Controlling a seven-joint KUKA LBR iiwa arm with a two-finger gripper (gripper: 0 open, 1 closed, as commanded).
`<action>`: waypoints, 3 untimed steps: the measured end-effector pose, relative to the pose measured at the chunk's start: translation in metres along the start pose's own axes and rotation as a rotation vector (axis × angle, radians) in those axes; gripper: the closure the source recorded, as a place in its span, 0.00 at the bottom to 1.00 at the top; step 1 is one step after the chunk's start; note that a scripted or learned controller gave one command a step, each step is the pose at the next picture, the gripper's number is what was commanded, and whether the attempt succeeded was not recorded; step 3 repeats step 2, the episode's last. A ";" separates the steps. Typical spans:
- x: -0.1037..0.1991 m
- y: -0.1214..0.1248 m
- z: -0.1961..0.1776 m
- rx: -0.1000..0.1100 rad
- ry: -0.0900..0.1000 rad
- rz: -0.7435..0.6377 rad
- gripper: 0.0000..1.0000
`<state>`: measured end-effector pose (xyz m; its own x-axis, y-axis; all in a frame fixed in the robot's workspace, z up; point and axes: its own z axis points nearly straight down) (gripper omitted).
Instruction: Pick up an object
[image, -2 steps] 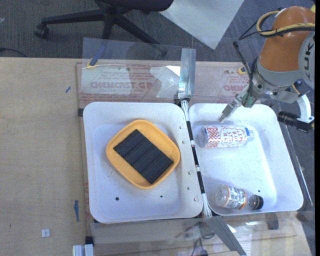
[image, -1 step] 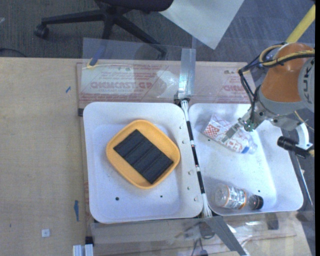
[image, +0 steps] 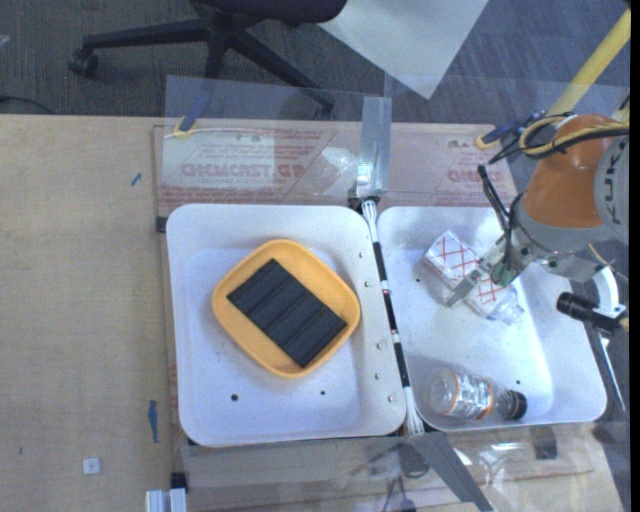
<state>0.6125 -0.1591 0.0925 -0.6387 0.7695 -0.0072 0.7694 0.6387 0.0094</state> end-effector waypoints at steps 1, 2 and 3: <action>-0.001 0.001 -0.011 -0.003 -0.002 0.002 1.00; 0.033 0.075 -0.093 0.006 0.005 -0.057 1.00; 0.033 0.075 -0.093 0.006 0.005 -0.057 1.00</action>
